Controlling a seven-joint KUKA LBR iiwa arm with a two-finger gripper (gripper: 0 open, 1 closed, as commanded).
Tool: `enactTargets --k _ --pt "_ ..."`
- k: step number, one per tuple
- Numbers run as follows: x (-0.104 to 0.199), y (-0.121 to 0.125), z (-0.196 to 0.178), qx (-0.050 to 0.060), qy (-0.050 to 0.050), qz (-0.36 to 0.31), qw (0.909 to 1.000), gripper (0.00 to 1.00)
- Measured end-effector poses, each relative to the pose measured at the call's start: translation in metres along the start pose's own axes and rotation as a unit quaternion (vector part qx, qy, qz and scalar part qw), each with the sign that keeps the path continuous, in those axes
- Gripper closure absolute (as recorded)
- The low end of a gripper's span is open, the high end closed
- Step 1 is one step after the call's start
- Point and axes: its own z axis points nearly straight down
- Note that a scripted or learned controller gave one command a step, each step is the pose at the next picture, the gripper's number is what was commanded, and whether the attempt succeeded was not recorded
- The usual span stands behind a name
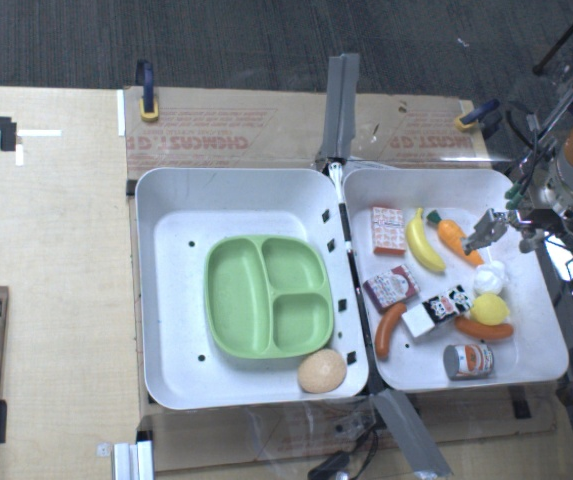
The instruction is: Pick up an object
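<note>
Now reaching in, nothing picked yet. Gripper (488,230) hanging over right bin (541,368), just at three o'clock of carrot (453,238); fingers maybe spread, cannot tell. Next: drop straight down and pinch. Crowded by banana (424,241) at nine o'clock and white ball (489,279) at six.

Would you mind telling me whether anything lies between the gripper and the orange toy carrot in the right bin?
Nothing visible does. The gripper hangs right at the orange toy carrot, near its right end. The yellow plastic banana lies on the carrot's far side, to the left, out of the way.
</note>
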Motion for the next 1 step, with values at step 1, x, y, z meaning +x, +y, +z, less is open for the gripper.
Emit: enactTargets --k 1 --pt "0.0042 0.0763 0.1126 0.0 0.0 -0.054 0.9985 0.0"
